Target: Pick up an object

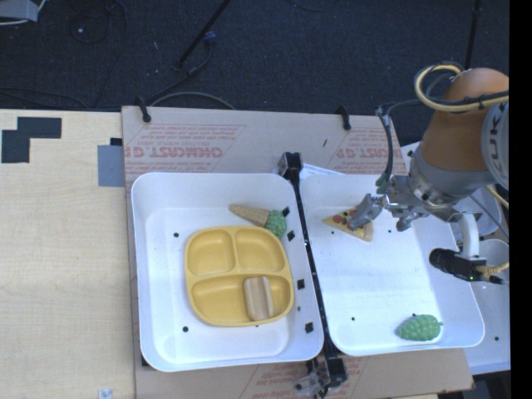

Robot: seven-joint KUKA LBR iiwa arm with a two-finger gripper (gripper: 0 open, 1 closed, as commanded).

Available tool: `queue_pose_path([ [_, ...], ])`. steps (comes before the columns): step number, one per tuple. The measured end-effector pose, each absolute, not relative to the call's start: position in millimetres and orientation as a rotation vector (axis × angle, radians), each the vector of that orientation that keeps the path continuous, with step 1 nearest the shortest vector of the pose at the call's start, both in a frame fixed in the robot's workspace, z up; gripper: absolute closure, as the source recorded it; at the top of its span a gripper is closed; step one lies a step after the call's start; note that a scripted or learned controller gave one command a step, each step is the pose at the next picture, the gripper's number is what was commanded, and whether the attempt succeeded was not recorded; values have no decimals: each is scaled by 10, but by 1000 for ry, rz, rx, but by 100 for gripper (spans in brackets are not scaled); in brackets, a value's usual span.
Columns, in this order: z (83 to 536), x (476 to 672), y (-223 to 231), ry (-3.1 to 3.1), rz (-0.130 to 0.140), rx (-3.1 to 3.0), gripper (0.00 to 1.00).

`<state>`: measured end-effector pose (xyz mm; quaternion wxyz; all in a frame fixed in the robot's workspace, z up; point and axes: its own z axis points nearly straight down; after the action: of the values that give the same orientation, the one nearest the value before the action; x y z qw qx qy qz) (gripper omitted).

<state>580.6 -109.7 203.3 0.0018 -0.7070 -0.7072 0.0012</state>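
Pizza slice [350, 224]: yellow wedge, red spots, right bin; tool [362, 214] touching, grip unclear.

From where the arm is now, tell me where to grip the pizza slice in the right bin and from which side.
Grip the pizza slice across its wide crust end, coming straight down from above. It seems to lie flat on the right bin floor, so a side approach offers little to catch. The gripper is already at its crust end; whether it has the slice, I cannot tell.
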Motion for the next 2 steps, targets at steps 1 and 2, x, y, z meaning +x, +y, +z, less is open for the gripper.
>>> queue_pose_path([
  [1,1479,5763,-1192,-2215,8,-2217,0],
  [2,882,5769,-1102,-2215,7,-2217,0],
])
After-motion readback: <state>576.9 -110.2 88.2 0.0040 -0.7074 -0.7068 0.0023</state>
